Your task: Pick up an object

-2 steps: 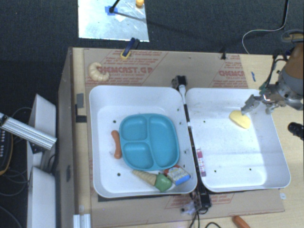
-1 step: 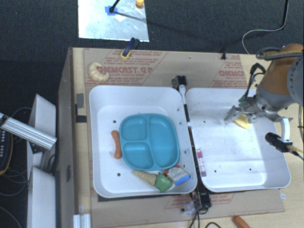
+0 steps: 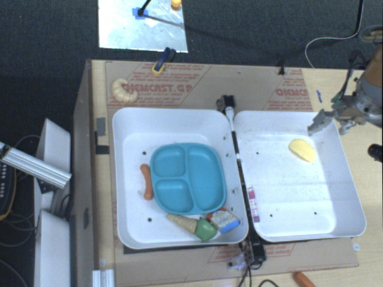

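Observation:
A yellow lemon-shaped piece (image 3: 303,149) lies alone in the right bin (image 3: 299,220), toward its far right. My gripper (image 3: 330,124) hangs over that bin's far right corner, just up and to the right of the yellow piece, open with nothing between its fingers. The left bin (image 3: 128,160) holds a blue divided plate (image 3: 187,178). An orange sausage (image 3: 146,181) rests to the plate's left. At the plate's near edge are a tan cone with a green end (image 3: 192,225) and a small blue and white packet (image 3: 226,220).
A beige curled object (image 3: 124,89) and a blue and yellow tool (image 3: 162,60) sit on the cardboard behind the left bin. A silver sheet (image 3: 142,17) lies on the floor beyond. An orange item (image 3: 304,278) rests at the bench's near edge.

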Controlling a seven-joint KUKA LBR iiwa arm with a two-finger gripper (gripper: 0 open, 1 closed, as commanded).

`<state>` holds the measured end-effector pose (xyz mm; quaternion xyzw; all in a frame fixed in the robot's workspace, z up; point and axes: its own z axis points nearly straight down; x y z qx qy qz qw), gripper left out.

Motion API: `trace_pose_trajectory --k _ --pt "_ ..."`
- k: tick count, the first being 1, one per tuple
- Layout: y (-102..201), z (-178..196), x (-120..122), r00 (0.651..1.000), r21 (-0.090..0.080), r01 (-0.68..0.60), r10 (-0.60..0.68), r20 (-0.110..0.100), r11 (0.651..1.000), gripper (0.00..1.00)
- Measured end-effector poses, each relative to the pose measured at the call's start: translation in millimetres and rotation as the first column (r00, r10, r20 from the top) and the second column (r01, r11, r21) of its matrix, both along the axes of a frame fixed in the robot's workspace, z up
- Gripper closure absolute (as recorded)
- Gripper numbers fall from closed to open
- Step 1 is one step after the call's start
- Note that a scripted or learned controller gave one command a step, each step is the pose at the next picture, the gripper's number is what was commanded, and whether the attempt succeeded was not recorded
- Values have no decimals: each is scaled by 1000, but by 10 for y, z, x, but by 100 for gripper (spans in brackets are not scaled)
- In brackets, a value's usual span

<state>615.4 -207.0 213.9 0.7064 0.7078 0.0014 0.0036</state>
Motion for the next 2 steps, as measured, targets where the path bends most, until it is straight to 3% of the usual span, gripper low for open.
trace_pose_trajectory --k 2 --pt "22 -1300 182 1000 3 -3 3 -7 1000 0"
